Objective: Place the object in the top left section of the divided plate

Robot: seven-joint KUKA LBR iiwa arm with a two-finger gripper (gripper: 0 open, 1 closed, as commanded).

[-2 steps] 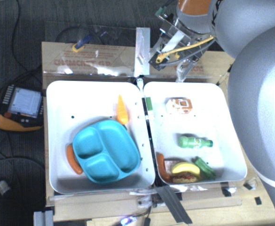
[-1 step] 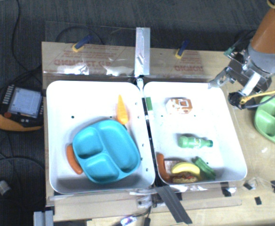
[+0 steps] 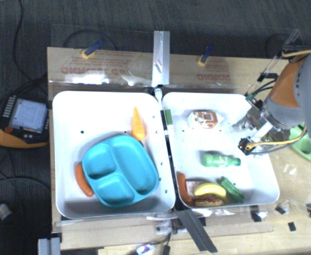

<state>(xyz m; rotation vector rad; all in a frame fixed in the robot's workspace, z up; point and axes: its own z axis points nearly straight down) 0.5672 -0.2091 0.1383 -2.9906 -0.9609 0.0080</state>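
The pincer (image 3: 249,124) hung at three o'clock in the right bin (image 3: 261,180), maybe to pick up the green bottle (image 3: 220,160) at its seven o'clock. Whether it was open or closed could not be told. The blue plate (image 3: 120,172) sat in the left bin (image 3: 70,122)

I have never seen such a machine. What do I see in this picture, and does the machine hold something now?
This is one picture from a camera fixed above a bench, looking down at a slant. The grey machine with the orange band on the right is a robot arm. Its end is a gripper, which picks things up. It hangs over the right bin, and I see nothing held in it. That bin holds food items, among them a green bottle, a banana and a round pastry. The left bin holds a blue divided plate, with a carrot above it and a sausage along its left edge.
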